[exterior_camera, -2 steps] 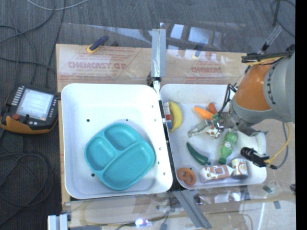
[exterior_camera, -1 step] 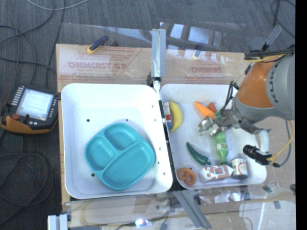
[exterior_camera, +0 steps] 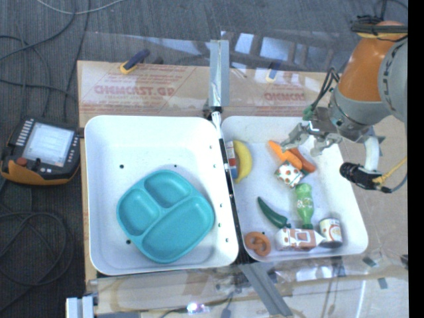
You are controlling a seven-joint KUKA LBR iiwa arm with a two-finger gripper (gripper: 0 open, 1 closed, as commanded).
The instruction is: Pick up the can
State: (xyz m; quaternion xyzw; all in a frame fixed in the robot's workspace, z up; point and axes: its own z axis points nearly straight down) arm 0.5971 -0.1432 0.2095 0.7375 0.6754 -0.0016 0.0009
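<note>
The arm (exterior_camera: 374, 71) came in from the right, its orange band high above the right bin (exterior_camera: 354, 207), and the tool (exterior_camera: 310, 138) hovered over that bin's far right part. Its fingers (exterior_camera: 292, 138) were spread wide with nothing between them, just beside the orange carrot (exterior_camera: 291, 155) that lay slanted beneath.

The can (exterior_camera: 330, 230) – small, with a white and red label – sat in the near right corner of the right bin, well apart from the tool. A carton-like box (exterior_camera: 297, 239) with red and white print lay touching or almost touching its left side (the gap was too small to judge). Just left of that was a brown pretzel-shaped piece (exterior_camera: 258, 244).

Elsewhere in the same bin there was a green bottle (exterior_camera: 303, 203) lying near the middle, a dark green pepper (exterior_camera: 271, 212) to its left, a small white cube with orange spots (exterior_camera: 287, 174) below the carrot, and a yellow banana (exterior_camera: 243, 159) against the left wall.

The left bin (exterior_camera: 106, 138) held a teal divided plate (exterior_camera: 166, 214), set toward its near side. Both bins rested on the table (exterior_camera: 152, 91) – on a brown board with red lettering. A handheld control pendant (exterior_camera: 40, 150) lay on the floor to the left.
</note>
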